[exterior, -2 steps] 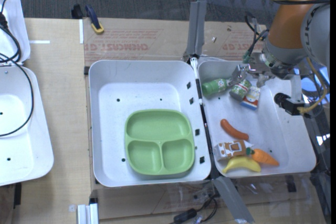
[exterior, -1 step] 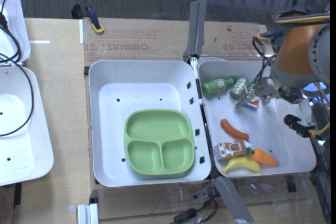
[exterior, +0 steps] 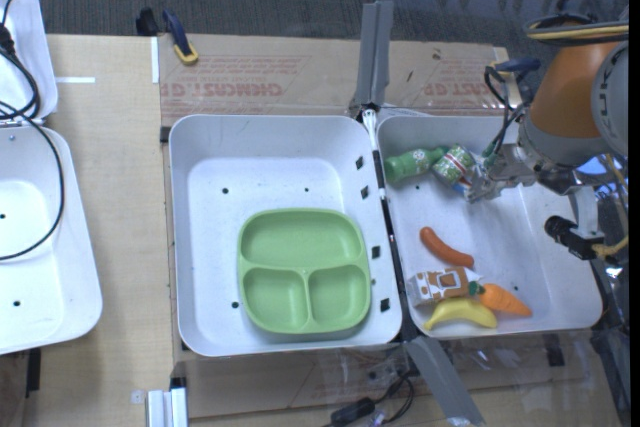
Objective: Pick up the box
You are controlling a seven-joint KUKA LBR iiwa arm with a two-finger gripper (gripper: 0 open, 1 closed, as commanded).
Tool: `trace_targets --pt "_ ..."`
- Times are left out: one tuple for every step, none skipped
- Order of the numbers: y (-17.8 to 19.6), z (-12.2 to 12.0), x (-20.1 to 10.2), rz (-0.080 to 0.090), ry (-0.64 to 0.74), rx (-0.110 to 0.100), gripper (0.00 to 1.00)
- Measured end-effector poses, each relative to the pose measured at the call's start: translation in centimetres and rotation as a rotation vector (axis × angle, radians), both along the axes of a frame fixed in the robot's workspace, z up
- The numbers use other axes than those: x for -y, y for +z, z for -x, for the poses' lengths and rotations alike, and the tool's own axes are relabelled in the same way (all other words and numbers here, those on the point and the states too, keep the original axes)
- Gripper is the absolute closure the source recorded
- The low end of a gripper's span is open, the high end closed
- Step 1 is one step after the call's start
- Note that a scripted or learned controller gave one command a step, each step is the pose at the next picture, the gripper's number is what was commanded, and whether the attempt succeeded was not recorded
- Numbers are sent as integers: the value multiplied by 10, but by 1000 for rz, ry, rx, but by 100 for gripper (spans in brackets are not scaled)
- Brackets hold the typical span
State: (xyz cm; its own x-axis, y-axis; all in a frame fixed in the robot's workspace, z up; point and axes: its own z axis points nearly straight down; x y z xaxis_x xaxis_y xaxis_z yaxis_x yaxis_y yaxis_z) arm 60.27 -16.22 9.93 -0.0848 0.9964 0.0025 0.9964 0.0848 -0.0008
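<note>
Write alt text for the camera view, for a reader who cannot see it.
The arm's tool hangs over the far part of the right bin, beside a green bottle, well away from the small box at the bin's near edge. Beside the box lie a banana, a carrot and a sausage; the left bin holds a green divided plate.

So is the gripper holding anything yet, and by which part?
Cannot be told. The gripper sits by the green bottle at the right bin's back; the box lies untouched near the banana.

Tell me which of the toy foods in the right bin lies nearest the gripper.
The green bottle-like item at the bin's far edge, right beside the gripper. The sausage, box, banana and carrot lie nearer the camera.
</note>
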Motion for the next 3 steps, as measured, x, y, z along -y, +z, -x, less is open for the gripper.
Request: trace_targets --pt "0 0 0 0 1 0 0" --pt "-9 -46 32 2 81 -2 0" --pt "2 -47 33 3 81 2 100"
